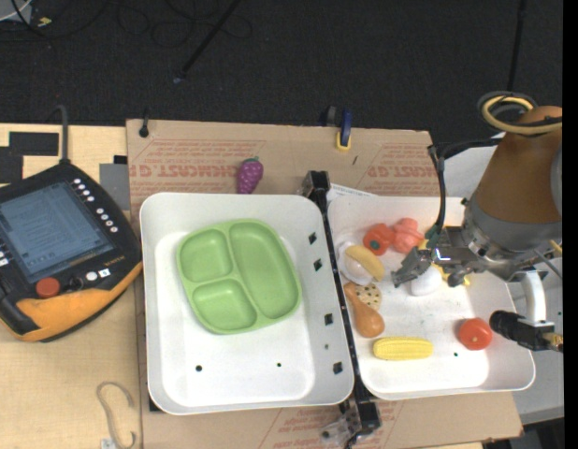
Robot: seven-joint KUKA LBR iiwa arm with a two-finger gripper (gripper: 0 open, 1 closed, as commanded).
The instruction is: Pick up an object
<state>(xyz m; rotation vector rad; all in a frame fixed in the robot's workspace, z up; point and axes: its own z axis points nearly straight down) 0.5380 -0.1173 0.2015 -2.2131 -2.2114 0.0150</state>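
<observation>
Tabletop (83,363) of pale wood under a dark floor backdrop, covered centrally by brown cardboard (270,157) that carries two shallow white bins side by side. Left bin (177,363): one green divided plate (238,275) with three compartments. Right bin (495,368): one yellow corn cob (402,348), one red tomato (473,333), one banana (364,262), one brown pear-shaped piece (367,321), and a cluster of orange-red pieces (394,236) near the far wall. Grey arm (518,181) with orange band enters from the right, wrist low over the right bin; pincer (422,267) hangs beside the banana, whether spread or closed cannot be told. One purple toy (250,175) lies on the cardboard behind the left bin. One control pendant (55,241) rests at far left.
</observation>
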